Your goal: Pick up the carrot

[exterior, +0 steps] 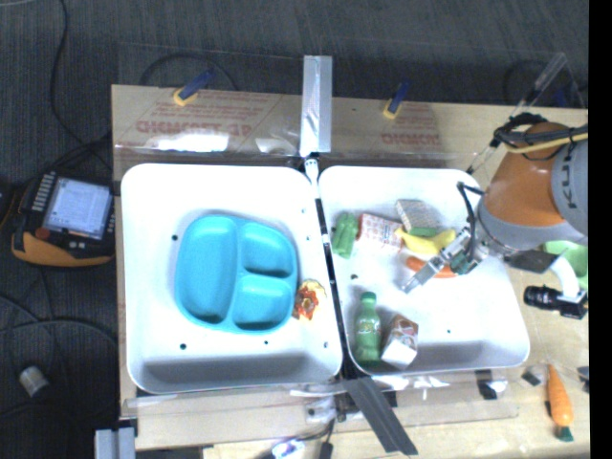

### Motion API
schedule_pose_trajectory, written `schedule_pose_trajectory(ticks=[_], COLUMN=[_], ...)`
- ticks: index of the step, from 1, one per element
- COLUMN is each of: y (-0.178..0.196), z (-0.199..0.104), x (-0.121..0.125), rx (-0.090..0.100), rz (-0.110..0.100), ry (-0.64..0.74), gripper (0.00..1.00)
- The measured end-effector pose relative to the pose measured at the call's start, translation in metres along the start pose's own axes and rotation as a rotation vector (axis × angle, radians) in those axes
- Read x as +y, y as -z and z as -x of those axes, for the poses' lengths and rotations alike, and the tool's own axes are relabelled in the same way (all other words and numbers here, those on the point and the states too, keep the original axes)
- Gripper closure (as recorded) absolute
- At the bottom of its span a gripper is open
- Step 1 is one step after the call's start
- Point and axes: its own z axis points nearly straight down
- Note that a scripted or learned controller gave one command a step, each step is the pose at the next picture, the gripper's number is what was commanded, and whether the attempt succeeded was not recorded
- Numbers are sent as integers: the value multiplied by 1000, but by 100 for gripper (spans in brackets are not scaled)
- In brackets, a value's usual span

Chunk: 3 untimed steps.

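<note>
floor [115, 27]: dark grey carpet | bench [249, 113]: light wood | cables [57, 8] on floor

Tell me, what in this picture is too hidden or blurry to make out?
- End effector: blurred and small in the camera view; its grip on the carrot is unclear.
- Carrot: mostly hidden beneath the end effector.
- Carton: label too small to read.
- Small orange item beside the blue tray: too blurred to identify.

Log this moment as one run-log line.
arm: over right bin | end effector: at carrot, grip unclear | carrot: in right bin, near banana | lift: not yet
</note>
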Motion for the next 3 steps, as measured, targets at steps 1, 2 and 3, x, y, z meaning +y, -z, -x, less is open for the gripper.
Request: schedule_pose_trajectory(ticks=[1,2,3], y=[19,127,107], z=[46,-35,-97], x=[24,71,95], rx=[8,8,8], rz=[-3,-7,-10], ry=[38,-89,-92], gripper=[0,0,0])
